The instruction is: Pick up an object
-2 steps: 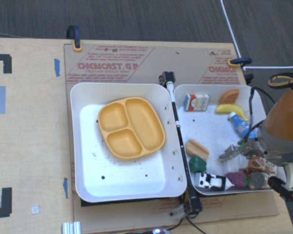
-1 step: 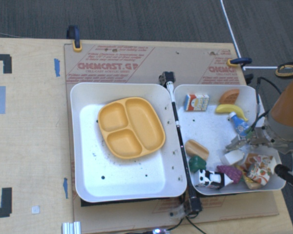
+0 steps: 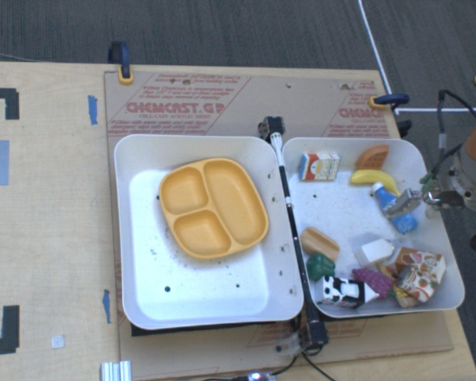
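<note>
The right bin [image 3: 452,236] holds several toys. A small milk carton [image 3: 318,166] lies at its back, with an orange wedge [image 3: 372,157] and a yellow banana [image 3: 375,178] beside it. A blue object [image 3: 400,215] sits near the right wall. My gripper [image 3: 410,202] is low over that blue object and looks to be touching its top. The arm [image 3: 470,165] comes in over the bin's right rim. A hot dog [image 3: 320,243], a white block [image 3: 377,252], a black-and-white cow [image 3: 341,290], a purple toy [image 3: 373,279] and colourful packets [image 3: 418,274] fill the front.
The left bin [image 3: 135,236] carries a yellow divided plate [image 3: 213,207]. Clamps sit at the board's back corners, one blue [image 3: 120,56] and another [image 3: 387,100]. A white cable [image 3: 370,30] runs up from the right bin's back. A metal divider [image 3: 289,213] separates the bins.
</note>
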### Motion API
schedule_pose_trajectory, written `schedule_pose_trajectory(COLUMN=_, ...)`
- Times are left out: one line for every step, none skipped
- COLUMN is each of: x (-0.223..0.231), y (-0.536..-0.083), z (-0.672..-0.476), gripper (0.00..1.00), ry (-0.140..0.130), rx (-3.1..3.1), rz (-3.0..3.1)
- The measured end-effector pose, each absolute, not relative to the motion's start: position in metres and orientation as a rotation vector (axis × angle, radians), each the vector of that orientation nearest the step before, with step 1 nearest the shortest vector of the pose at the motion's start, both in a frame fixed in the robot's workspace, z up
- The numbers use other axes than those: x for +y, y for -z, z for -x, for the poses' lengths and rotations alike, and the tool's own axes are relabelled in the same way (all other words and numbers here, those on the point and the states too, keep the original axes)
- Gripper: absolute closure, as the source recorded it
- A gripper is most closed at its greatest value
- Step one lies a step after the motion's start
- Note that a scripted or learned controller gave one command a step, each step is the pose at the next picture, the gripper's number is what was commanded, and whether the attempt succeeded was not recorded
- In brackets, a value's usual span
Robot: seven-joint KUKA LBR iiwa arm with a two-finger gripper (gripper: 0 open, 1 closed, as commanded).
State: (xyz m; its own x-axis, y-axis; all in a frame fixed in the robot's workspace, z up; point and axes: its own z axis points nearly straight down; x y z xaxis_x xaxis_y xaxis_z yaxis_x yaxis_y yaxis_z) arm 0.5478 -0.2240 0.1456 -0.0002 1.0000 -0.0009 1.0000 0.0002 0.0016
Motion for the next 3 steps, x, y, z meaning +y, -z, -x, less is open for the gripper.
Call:
schedule_pose_trajectory(x=-0.216, y=-0.097, z=-0.567, gripper=0.00, ry=-0.019, rx=2.235, rz=-2.219)
schedule_pose_trajectory(x=-0.196, y=-0.088, z=-0.564, gripper=0.00, ry=-0.002, rx=2.216, rz=-2.215)
schedule_pose_trajectory(x=-0.199, y=-0.100, z=-0.566, gripper=1.00, ry=-0.003, rx=2.209, rz=-2.210)
